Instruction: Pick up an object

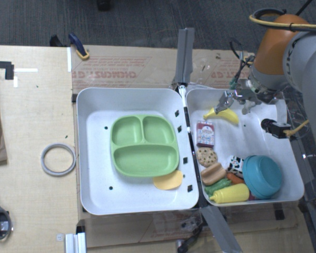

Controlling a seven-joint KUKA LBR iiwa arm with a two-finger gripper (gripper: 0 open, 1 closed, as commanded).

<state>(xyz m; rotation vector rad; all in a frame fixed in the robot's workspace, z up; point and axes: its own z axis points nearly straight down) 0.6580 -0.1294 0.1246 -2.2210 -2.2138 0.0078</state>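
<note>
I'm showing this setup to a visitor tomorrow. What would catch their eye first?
Probably the green divided plate lying in the left bin, with a yellow chip-like piece at its lower edge. Next, the grey-and-orange arm reaching over the right bin, its hand just above a banana. A blue bowl sits among toy foods at that bin's near end.

Two bins sit side by side on the bench. The left bin (89,141) holds a divided plate (145,145) at its centre, with a flat chip (168,181) touching the plate's near right edge. The right bin (284,141) holds a banana (225,115) at its far end, just beside the gripper (233,101). Near of the banana lies a packet (205,134), then a cookie (206,156), then a hot dog (213,173). A bowl (262,176) occupies the near right corner, with a bottle (231,194) to its left along the near wall. On the bench left of the bins lies a ring (58,159).
</note>
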